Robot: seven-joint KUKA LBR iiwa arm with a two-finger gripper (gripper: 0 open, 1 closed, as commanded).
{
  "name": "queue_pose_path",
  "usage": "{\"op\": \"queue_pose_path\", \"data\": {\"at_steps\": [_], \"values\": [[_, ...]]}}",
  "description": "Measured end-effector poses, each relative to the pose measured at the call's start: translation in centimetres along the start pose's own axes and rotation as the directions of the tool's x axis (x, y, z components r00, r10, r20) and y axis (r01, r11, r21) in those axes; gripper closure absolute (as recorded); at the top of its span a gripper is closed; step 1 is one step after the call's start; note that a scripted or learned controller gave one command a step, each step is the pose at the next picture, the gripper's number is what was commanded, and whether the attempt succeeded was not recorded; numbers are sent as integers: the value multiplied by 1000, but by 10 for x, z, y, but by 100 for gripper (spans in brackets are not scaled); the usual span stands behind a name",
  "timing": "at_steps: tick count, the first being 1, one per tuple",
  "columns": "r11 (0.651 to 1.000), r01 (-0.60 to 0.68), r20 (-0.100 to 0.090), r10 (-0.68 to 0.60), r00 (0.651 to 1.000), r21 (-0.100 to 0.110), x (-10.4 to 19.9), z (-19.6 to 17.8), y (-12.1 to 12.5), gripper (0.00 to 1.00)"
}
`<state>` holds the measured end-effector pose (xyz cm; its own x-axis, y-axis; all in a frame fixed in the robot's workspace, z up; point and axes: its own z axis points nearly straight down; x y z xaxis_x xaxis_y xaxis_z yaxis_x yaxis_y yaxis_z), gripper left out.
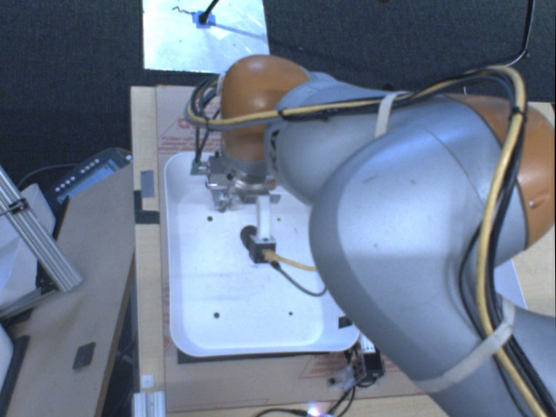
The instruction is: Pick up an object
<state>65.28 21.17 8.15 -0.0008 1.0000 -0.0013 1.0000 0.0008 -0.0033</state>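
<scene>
Arm point(417, 233) reaches in; hand point(228, 191) low over far end of left bin point(208, 276). Grip state: can't tell. Obj to pick can't be made out, prob. under arm. Judged: pick not yet done, lift still to come.

Left bin point(200, 320): white plastic, smooth, with a soft sheen. Arm point(408, 224): grey shell, smooth, satin finish; orange band point(252, 94) smooth and glossier. Gripper point(226, 196): looks like bare grey metal, dull. Bench top point(149, 276): tan board, matt, like cardboard or fibreboard. Far backdrop point(69, 59): dark, matt, cloth-like. Far sheet point(204, 24): pale, reflective. Left rail point(39, 241): ribbed, silvery metal.
</scene>
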Motion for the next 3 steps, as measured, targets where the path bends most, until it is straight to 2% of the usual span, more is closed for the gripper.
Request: {"op": "queue_pose_path", "data": {"at_steps": [1,2,3], "values": [[1000,4,-1,-4,1000,-1,14,-3,-32,100],[1000,-1,-1,1,1000,-4,-7,-3,-23,100],[1000,-3,0,3,1000,-5,-61,-68,-66,100]]}}
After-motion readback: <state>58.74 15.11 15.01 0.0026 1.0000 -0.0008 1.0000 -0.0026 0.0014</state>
